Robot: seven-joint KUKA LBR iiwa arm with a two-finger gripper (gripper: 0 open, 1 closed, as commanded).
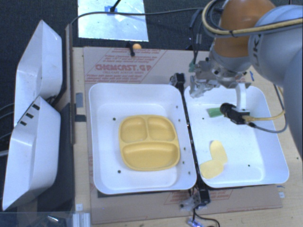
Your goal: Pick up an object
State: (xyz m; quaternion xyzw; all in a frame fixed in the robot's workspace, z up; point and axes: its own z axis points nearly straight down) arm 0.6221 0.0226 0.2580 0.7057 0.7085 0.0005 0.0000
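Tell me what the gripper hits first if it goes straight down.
Probably bare floor of the right white bin. The gripper hangs near its upper-left corner; the small green piece lies slightly off-line, though depth is unclear.

robot manipulation laboratory, seen from a fixed overhead camera.

two shallow white bins, left bin (102,141) and right bin (265,126), sit side by side on a printed cardboard sheet (125,65) laid over the bench, a test-cell arrangement rather than a domestic one. a grey industrial arm with an orange band (244,13) reaches in, trailing exposed cables (270,119) (yellow and black). spare white bins (38,126) lean at the left, and a reflective metal plate (112,12) lies on dark carpet beyond.
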